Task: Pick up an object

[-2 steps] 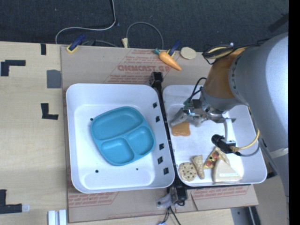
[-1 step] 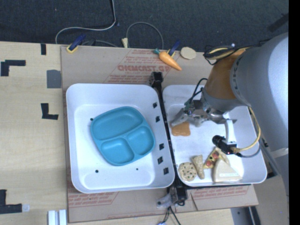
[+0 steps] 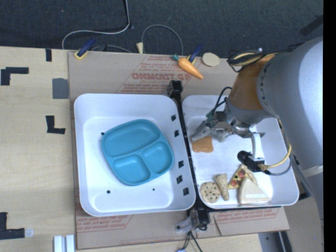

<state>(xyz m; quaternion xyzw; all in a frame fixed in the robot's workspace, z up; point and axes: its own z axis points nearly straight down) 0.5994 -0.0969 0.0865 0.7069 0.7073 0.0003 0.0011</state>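
Dark carpet lay behind the wooden bench [image 3: 31, 140]. On the bench sat a flat sheet of cardboard [image 3: 152, 75], and on that sat two white bins side by side. The right bin [image 3: 283, 193] is the one to look from. Just past its left wall stood the left bin [image 3: 84, 140], with a blue plate [image 3: 137, 151] in it. The plate had three parts.

Behind the right bin's far wall, on the cardboard, lay a toy carrot [image 3: 190, 68] and a small round tan disc [image 3: 211, 60].

Inside the right bin, close to its left wall and about halfway along it, lay a flat orange-brown toy food piece [image 3: 203, 145]. The gripper [image 3: 211, 128] was low over the far edge of that piece, right by it. I could not tell if the jaws were spread or pressed together, or if they had the piece.

Along the right bin's front wall lay more toy food in a row: a spotted cookie [image 3: 210, 192] nearest the left wall, then a tan wedge [image 3: 223, 186], a pizza slice [image 3: 239, 177] and a white sandwich wedge [image 3: 253, 194].

The grey arm [image 3: 299, 88], with its orange band [image 3: 247, 88], reached in over the right bin's far right corner.
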